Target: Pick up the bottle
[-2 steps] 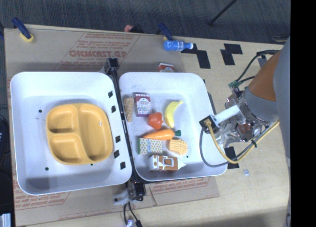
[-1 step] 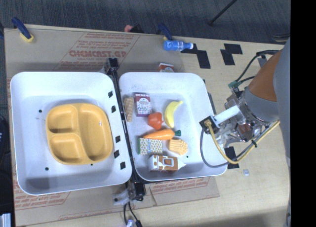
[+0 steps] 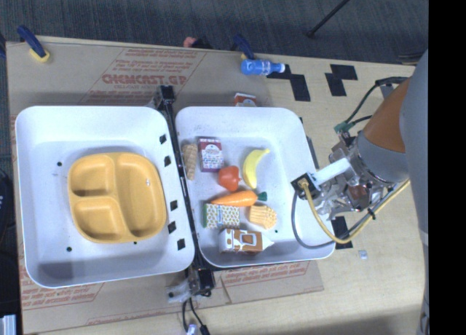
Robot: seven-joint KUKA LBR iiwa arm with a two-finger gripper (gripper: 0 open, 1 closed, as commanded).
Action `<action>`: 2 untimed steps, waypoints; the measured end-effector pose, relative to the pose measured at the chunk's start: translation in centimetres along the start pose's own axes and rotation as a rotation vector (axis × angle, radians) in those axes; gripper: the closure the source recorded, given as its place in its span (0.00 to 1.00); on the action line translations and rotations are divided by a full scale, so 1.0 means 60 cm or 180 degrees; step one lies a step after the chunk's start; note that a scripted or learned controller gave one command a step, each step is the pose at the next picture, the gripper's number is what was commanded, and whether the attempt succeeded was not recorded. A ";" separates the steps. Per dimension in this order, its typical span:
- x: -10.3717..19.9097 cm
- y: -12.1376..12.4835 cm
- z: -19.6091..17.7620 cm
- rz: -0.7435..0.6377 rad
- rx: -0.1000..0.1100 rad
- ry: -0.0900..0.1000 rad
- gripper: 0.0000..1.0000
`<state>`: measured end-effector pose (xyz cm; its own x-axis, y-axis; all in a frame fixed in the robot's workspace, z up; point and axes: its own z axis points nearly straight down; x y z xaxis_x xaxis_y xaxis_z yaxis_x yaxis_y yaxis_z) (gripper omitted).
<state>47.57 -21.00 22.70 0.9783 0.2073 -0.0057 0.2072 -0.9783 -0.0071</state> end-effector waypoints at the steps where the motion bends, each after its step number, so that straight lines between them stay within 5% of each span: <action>1: 0.000 0.001 -0.014 0.0004 -0.0010 0.0011 1.00; 2: 0.000 0.001 -0.018 0.0002 -0.0011 0.0012 1.00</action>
<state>47.62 -21.08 23.81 0.9784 0.2067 -0.0020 0.2067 -0.9784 -0.0035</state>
